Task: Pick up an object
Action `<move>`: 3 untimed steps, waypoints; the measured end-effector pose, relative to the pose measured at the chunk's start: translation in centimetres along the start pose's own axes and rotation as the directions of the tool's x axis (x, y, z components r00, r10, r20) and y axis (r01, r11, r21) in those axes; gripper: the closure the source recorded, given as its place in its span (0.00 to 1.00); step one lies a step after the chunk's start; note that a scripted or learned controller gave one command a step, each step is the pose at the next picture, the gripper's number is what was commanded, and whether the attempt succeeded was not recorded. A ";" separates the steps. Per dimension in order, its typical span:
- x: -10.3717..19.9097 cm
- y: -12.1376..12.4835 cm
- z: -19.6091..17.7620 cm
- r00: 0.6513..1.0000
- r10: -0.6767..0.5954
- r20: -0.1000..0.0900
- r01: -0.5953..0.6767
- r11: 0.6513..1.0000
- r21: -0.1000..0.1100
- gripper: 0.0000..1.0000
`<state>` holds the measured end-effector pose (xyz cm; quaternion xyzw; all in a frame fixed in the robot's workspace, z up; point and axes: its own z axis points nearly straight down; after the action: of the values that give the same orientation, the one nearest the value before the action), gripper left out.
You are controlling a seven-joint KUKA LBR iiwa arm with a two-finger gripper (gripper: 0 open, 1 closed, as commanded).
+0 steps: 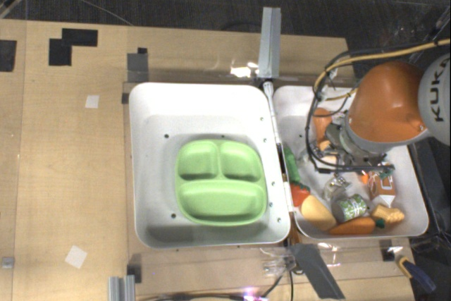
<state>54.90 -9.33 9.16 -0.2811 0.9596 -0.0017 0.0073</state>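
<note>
Currently, two shallow white bins are sitting side by side on a tan wooden bench [63,173]: the left bin [148,151] and the right bin [416,211], both smooth-walled with rounded corners. One light green tray [220,180] is lying at the centre of the left bin; it is a matte, rounded-square piece divided into three compartments, two small ones toward 12 o'clock and one wide one toward 6 o'clock. One grey arm [387,106] with a glossy orange band is reaching in from 3 o'clock and is hanging over the upper half of the right bin, with black and yellow cables looping around it. The gripper [345,169] is pointing down among the objects, and whether it is released or clenched cannot be told, since the wrist is covering it. The task's objects are clustering in the right bin toward 6 o'clock from the gripper: one yellow pear-like fruit [317,211], one red piece [299,194] just beside it at 10 o'clock, one green elongated item [291,167] along the bin's left wall, one small green round can [350,208], one orange carrot-like shape [352,226] touching the front wall, and one tan piece [391,215] at 3 o'clock from the can. Nothing is visibly sitting between the fingers.
</note>
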 end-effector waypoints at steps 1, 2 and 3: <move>-4.1 -7.6 0.4 0.979 -0.201 -0.001 0.201 0.979 0.000 0.00; -4.7 -7.7 -1.2 0.980 -0.199 0.011 0.199 0.980 0.009 1.00; -11.1 -4.9 -9.8 0.988 -0.152 0.004 0.152 0.988 0.001 1.00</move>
<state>66.76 -7.52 19.18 -0.3536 0.9354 -0.0022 0.0091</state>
